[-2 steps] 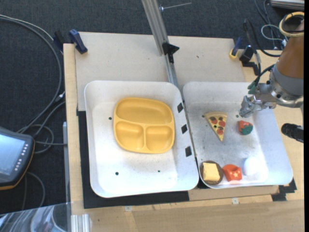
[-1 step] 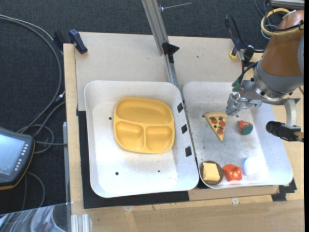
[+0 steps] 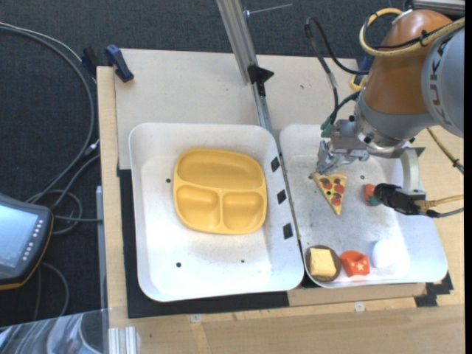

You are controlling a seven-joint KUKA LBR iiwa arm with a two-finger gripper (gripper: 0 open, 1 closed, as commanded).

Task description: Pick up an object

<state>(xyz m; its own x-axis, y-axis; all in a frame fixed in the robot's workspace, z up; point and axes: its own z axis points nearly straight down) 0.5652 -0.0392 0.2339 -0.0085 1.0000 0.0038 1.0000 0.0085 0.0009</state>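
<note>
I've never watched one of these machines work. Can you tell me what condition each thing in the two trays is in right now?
Yellow plate: flat, upright in left bin.
Pizza slice: flat in right bin, under the gripper.
Toast: at front edge.
Red piece: beside the toast.
White ball: resting near front.

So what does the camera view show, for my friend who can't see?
A robot gripper hangs right above a toy pizza slice in the right bin. A yellow divided plate sits in the left bin.
</note>
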